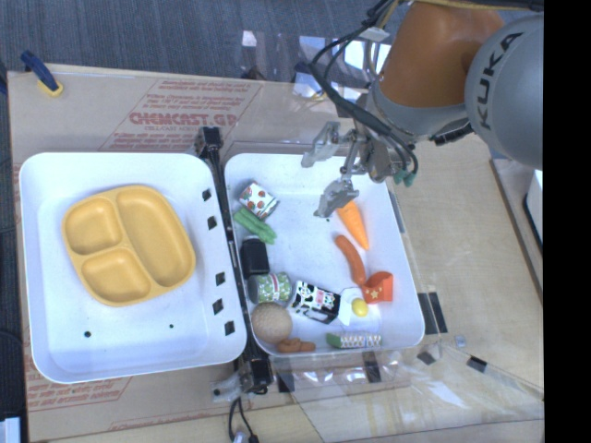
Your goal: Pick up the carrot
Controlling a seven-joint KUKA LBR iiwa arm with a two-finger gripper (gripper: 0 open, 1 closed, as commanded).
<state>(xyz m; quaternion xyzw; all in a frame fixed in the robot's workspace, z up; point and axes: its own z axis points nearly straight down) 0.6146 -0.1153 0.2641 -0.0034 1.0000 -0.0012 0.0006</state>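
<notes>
The carrot [354, 223], a short orange cone, lies in the right bin [294, 175] near its right wall, tip pointing toward the front. My gripper [329, 177] hangs over the back of that bin, just up and left of the carrot's thick end. Its fingers are spread open and nothing is between them. One fingertip [334, 198] sits close beside the carrot's top, and I cannot tell whether they touch.
An orange-red sausage [350, 257] and a red pepper piece [379, 287] lie just in front of the carrot. A strawberry can [259, 200], green pod [254, 226], cow-print carton [316, 302] and bread roll [271, 323] crowd the bin's left and front. A yellow divided plate [127, 243] rests in the left bin [42, 183].
</notes>
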